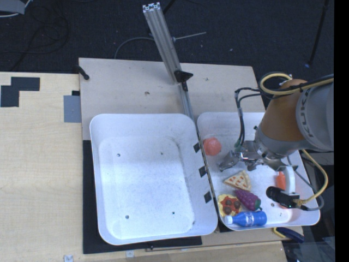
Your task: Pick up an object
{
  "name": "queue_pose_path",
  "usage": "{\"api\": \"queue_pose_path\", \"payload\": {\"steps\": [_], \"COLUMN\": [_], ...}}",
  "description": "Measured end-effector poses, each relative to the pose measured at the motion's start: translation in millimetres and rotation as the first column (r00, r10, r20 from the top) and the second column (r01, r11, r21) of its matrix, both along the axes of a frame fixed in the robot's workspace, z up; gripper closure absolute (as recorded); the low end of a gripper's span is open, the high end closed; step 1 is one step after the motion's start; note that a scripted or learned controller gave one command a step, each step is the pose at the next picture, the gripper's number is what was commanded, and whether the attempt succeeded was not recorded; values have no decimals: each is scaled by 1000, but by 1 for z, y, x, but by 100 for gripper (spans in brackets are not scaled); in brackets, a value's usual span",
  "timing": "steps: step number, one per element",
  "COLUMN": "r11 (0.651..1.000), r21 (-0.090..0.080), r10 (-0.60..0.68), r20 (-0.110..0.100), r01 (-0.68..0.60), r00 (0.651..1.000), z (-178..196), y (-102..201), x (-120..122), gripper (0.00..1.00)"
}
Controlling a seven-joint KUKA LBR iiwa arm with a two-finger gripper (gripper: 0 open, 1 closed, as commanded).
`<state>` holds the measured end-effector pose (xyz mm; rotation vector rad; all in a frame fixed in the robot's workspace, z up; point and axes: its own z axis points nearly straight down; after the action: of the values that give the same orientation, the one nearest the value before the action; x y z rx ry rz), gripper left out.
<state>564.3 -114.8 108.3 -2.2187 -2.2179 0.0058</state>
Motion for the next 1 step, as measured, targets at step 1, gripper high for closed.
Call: {"api": "queue_pose_path", "payload": {"steps": [1], "r11": [1000], "r21": [-1], "r10": [1], "r20": [5], "r01": [-1], "r00": [1000], "z": [-17], "y": [0], "x": [0], "gripper": [0]}}
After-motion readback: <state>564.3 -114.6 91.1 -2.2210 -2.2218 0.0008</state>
